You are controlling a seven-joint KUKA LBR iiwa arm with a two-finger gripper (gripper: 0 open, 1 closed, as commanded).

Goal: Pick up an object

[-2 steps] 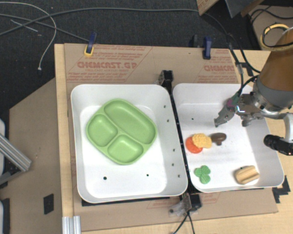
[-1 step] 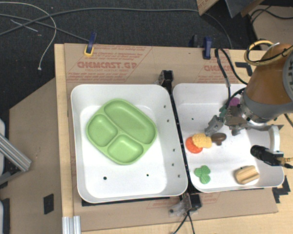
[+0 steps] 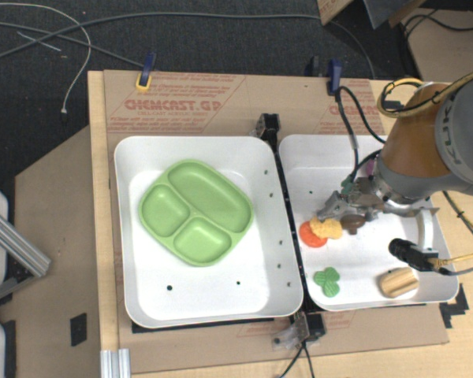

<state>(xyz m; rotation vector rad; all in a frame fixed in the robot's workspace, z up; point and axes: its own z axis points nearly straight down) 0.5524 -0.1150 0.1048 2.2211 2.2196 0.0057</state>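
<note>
Under both bins (image 3: 134, 211), board (image 3: 181, 101) lettered "CHEMCAST GP"; jaws (image 3: 337, 211) state unclear.

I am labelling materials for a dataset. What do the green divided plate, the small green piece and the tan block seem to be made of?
Green divided plate: likely moulded plastic, matte with a soft sheen, one even colour and rounded compartments.
Small green piece: probably plastic or rubber toy; too small to tell.
Tan block: looks like unfinished wood, pale and dull, though tan plastic is possible.
</note>
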